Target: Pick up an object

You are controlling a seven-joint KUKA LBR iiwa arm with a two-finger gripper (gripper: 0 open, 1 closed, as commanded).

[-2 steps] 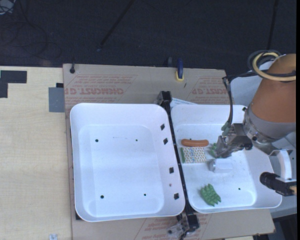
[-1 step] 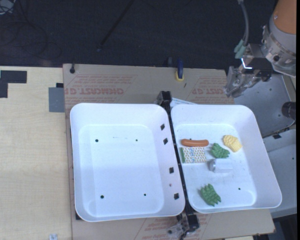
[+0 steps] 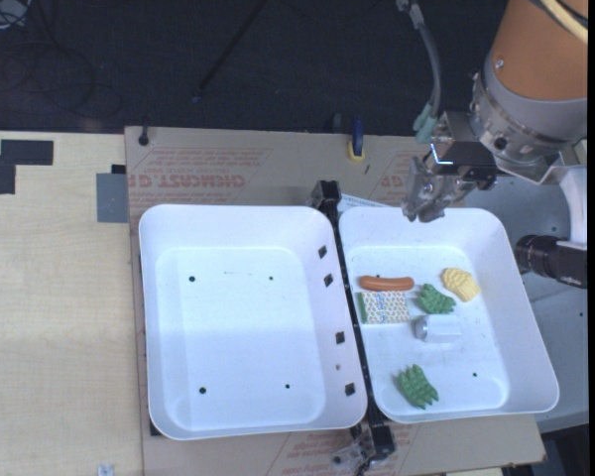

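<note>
- Gripper [image 3: 428,206] is hovering over the right bin's [image 3: 516,256] upper rim; grasp state impossible to tell.
- Nothing is being lifted: hot dog [image 3: 386,284], corn [image 3: 460,284], green pieces [image 3: 435,299] are lying inside.

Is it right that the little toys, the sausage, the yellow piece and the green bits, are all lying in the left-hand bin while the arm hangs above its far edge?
Not quite: the camera view shows the sausage, yellow piece and green bits lying in the right-hand bin. The gripper does hang above that bin's far edge.
</note>
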